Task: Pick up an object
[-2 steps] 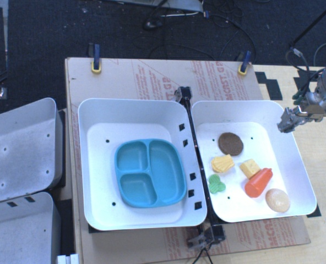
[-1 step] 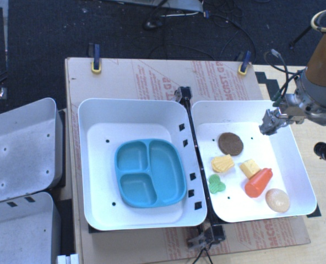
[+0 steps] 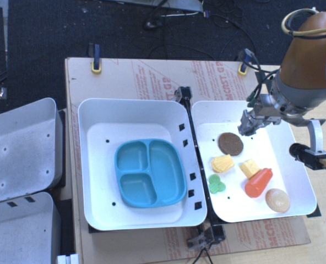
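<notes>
The end effector [image 3: 248, 126] hangs over the right bin [image 3: 295, 164] at its 12 o'clock side, just at 1 o'clock of the brown round cookie [image 3: 230, 144]; whether it is spread or pressed together cannot be told. At 6 o'clock of the cookie lie a yellow corn piece [image 3: 223, 163] and a yellow wedge [image 3: 249, 168]. A green piece [image 3: 216, 183] sits at 7 o'clock, a red-orange carrot [image 3: 258, 182] and tan egg [image 3: 277, 199] toward 5 o'clock. The left bin [image 3: 97, 147] holds a blue divided plate [image 3: 150, 172].
</notes>
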Robot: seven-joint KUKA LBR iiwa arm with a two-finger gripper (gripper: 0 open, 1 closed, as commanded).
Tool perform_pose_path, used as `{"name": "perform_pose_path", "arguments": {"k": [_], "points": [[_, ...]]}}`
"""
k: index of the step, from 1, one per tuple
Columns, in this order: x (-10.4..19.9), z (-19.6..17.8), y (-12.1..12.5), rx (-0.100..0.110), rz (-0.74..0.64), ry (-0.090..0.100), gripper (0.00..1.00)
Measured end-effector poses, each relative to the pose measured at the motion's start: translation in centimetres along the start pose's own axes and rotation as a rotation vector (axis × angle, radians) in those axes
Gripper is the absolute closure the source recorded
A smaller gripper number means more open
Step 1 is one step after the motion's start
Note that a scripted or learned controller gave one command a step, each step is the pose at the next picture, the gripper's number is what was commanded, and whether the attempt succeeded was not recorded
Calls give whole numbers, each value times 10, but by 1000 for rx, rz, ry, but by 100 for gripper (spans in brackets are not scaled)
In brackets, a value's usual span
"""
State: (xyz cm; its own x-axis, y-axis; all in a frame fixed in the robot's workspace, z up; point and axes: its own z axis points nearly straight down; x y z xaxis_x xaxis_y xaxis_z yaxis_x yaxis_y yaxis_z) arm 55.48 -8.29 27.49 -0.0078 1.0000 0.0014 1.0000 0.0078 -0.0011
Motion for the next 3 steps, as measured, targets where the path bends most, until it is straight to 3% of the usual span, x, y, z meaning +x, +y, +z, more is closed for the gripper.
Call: {"name": "perform_pose_path", "arguments": {"k": [1, 3], "points": [[51, 16, 4, 1, 0, 0, 100], [165, 46, -17, 3, 0, 0, 100]]}}
